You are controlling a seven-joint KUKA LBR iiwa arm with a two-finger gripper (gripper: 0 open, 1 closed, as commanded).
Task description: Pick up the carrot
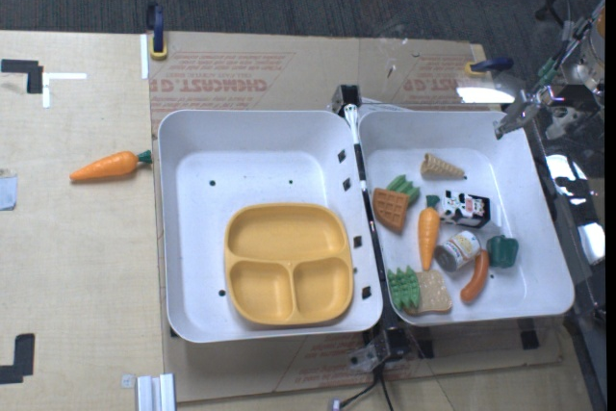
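Note:
An orange carrot (427, 237) lies upright in the picture among toy foods in the right bin (510, 170). A second carrot (107, 166) with a green stub lies on the bench, left of the left bin. My gripper (525, 110) hangs at the far right corner of the right bin, well away from both carrots. It is small and mixed with cables there.
The left bin (192, 159) holds a yellow divided plate (289, 263). Around the bin's carrot lie a waffle (390, 209), a cone (441, 167), a cow-patterned pack (469, 207), a can (457, 250), a sausage (474, 276), bread (433, 292) and a green pepper (502, 251).

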